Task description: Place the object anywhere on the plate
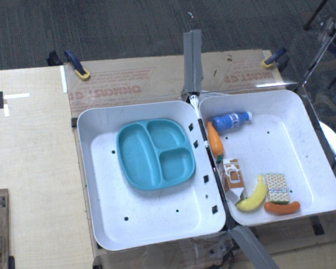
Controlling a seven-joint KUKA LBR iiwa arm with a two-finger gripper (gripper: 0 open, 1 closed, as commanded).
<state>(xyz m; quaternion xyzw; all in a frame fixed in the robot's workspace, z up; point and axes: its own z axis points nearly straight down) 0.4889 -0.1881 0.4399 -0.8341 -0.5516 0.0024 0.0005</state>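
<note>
Selecting a target comes first: candidates lie in my right bin [314, 163], namely bottle [231, 120], carrot [215, 139], banana [253, 195] and sausage [282, 208]. I cannot tell my gripper's state. I favour the bottle, lying apart, then carry it to the plate [156, 153] in the left bin [105, 215].

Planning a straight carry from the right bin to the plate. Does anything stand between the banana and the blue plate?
Yes: the bins' adjoining walls run between them, and the orange-and-white packet lies just left of the banana. The blue plate sits beyond, in the left bin.
</note>
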